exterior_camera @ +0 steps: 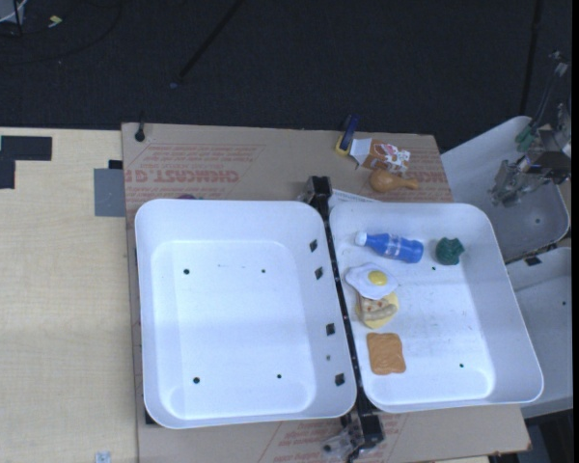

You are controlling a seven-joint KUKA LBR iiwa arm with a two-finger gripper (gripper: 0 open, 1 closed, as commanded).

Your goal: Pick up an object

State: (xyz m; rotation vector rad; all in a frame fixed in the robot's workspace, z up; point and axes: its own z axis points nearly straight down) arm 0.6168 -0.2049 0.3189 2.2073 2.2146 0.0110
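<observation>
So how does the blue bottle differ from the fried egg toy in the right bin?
The blue bottle is long and lies on its side, alone; the fried egg, white with a yellow yolk, is flat and rests partly on another food piece. Both lie in the right bin.

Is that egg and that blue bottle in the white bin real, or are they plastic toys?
Both look like plastic toys, though I can't be sure. The fried egg has a flat, even white and a smooth bright yellow yolk, like moulded plastic. The blue bottle is one solid blue with a white cap and a slight shine. The bin looks like smooth, glossy white plastic.
</observation>
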